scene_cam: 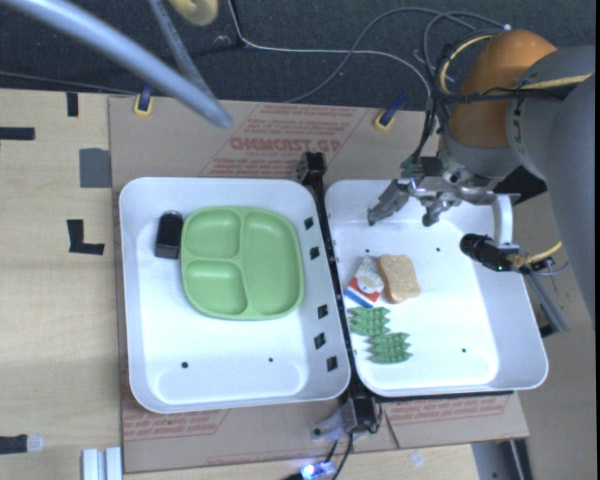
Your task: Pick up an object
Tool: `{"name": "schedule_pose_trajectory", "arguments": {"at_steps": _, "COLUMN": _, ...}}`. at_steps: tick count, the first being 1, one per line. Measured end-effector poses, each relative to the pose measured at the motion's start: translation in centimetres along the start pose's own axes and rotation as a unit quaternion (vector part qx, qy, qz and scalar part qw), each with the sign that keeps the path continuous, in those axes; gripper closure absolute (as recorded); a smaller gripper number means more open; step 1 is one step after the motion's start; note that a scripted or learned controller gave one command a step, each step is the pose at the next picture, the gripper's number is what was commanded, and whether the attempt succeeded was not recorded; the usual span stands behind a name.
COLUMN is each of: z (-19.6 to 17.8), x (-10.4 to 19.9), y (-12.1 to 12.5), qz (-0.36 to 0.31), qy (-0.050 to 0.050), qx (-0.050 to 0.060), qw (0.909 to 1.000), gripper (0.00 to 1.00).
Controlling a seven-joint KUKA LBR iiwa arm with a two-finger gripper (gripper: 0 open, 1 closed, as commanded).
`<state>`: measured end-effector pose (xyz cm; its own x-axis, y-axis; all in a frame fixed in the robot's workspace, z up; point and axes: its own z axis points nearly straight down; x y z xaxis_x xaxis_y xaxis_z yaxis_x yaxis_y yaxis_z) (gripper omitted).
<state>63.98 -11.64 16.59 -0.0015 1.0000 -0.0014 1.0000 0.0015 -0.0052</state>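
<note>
So the stuff to grab is all in the right bin (500, 363): a slice of bread (399, 277) sitting roughly mid-bin, a small red, white and blue packet (364, 281) touching its left side, and two green pea pods (369, 320) (389, 347) just below those, one after the other. They're bunched toward the bin's left wall, near the divider, so any of them looks like fair game for a pick, but the bread and packet being pressed together could make a clean grab awkward, I'd guess.

The gripper (408, 209) hovers over the top part of that bin, above the bread and clearly apart from it. Its two fingers are spread wide with nothing between them, so it's not carrying anything. Looks to me like it's lined up before a descent, pick not started yet.

The left bin (140, 298) holds a green divided plate (242, 263) with three compartments, nothing in any of them, and a small black block (168, 235) just beside the plate's left edge
</note>
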Motion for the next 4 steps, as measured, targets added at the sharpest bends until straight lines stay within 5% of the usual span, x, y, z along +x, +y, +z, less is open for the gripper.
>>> {"name": "schedule_pose_trajectory", "arguments": {"at_steps": 1, "z": 4.3, "x": -0.1, "y": -0.3, "qz": 0.0, "qy": 0.0, "qx": -0.001, "qw": 1.0, "gripper": 0.0}}
{"name": "schedule_pose_trajectory", "arguments": {"at_steps": 2, "z": 3.2, "x": 0.0, "y": -0.2, "qz": -0.001, "qy": 0.0, "qx": -0.001, "qw": 1.0, "gripper": 1.0}}
{"name": "schedule_pose_trajectory", "arguments": {"at_steps": 3, "z": -2.3, "x": 1.1, "y": 0.0, "qz": 0.0, "qy": 0.001, "qx": -0.004, "qw": 1.0, "gripper": 1.0}}
{"name": "schedule_pose_trajectory", "arguments": {"at_steps": 4, "z": -4.0, "x": 1.2, "y": 0.0, "qz": 0.0, "qy": 0.001, "qx": -0.003, "qw": 1.0, "gripper": 1.0}}
